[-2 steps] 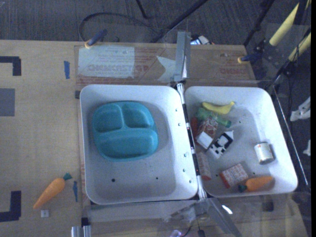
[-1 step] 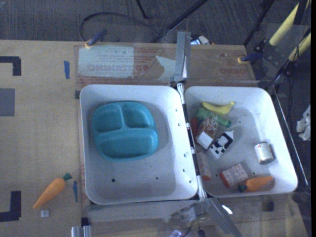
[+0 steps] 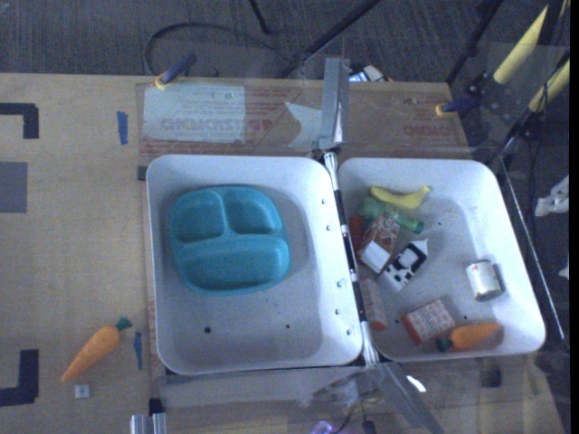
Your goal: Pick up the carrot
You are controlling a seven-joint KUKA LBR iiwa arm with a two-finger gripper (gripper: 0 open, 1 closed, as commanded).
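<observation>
Two white bins on a bench; carrots at two stations.

One carrot (image 3: 470,335) lies at 5 o'clock in the right bin (image 3: 507,197), tight against the corner wall and touching a small red box (image 3: 427,318). A second carrot (image 3: 90,351) rests on the bare bench (image 3: 63,206), at 8 o'clock outside the left bin (image 3: 271,333), which holds a teal divided plate (image 3: 229,238). The gripper's state cannot be told.

Risks, judged: the wrong carrot is targeted, the bin wall blocks a grasp on the cornered one, or the box is nudged and shifts it. A banana (image 3: 400,194) lies at 11 o'clock and a metal can (image 3: 485,278) at 4. The bench is pale wood with a cardboard sheet (image 3: 271,116); dark carpet (image 3: 136,7) beyond carries cables and stand legs.
</observation>
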